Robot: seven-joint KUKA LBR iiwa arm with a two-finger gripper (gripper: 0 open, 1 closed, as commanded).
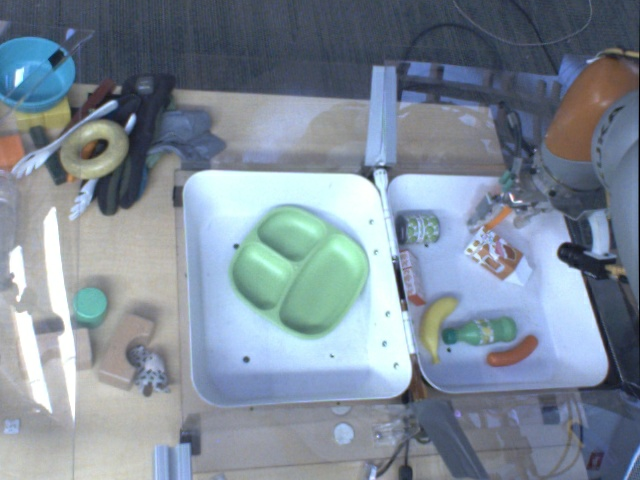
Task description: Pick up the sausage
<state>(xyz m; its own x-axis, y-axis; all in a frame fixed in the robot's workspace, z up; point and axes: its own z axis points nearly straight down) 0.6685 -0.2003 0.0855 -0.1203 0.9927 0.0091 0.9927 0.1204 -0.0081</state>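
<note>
Low in the right bin [590,363], the sausage [512,350] lies beside a green bottle [481,331] and banana [436,325]; the gripper [503,204] hovers well apart near a small carton [494,253], its grip impossible to tell.
</note>
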